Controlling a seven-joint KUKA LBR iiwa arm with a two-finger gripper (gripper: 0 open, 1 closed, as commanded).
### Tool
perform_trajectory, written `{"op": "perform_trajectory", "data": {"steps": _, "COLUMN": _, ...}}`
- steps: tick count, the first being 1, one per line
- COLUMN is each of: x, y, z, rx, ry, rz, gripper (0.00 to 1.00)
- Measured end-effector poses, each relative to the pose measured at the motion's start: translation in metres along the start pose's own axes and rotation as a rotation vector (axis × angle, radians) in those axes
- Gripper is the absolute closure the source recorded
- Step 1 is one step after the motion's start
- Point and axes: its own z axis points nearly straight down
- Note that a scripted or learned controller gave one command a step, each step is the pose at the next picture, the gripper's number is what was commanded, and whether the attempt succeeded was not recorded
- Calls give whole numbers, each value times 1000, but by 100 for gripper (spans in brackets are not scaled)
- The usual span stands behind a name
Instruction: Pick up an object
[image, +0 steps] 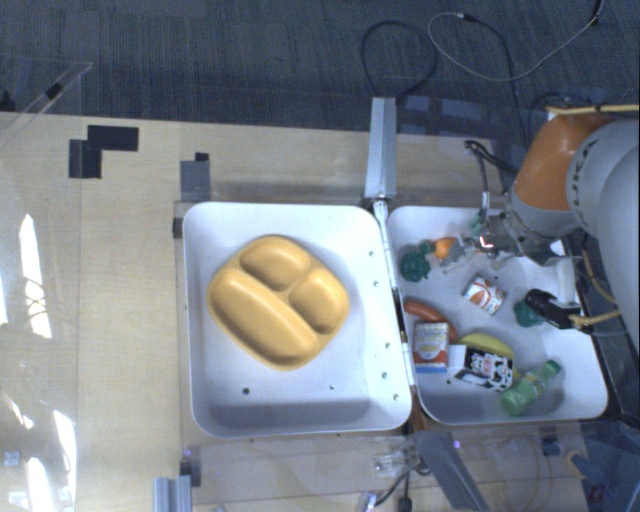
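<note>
My gripper (479, 241) hangs low over the back of the right bin (590, 400), reaching in from the right under the orange-banded wrist. Just left of it lie a small orange piece (443, 246) and a green toy (414, 264). In front of it a red-and-white can (484, 295) lies on its side. A dark green piece (526, 314) sits further right. Nothing can be seen between the fingers.
The left bin (215, 400) holds a large yellow divided dish (278, 298). At the front of the right bin lie a red sausage (425, 310), a small carton (431, 345), a banana (487, 343), a black-and-white box (486, 370) and a green bottle (526, 389).
</note>
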Motion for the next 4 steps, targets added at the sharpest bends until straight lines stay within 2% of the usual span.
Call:
{"op": "perform_trajectory", "data": {"steps": 1, "x": 1, "y": 3, "z": -12, "rx": -6, "ry": -2, "rz": -6, "gripper": 100}}
{"op": "perform_trajectory", "data": {"steps": 2, "x": 1, "y": 3, "z": -12, "rx": -6, "ry": -2, "rz": -7, "gripper": 0}}
{"op": "perform_trajectory", "data": {"steps": 3, "x": 50, "y": 3, "z": -3, "rx": -6, "ry": -10, "rz": 133, "gripper": 0}}
{"op": "perform_trajectory", "data": {"steps": 4, "x": -43, "y": -23, "z": -1, "rx": -1, "ry": -3, "rz": 170, "gripper": 0}}
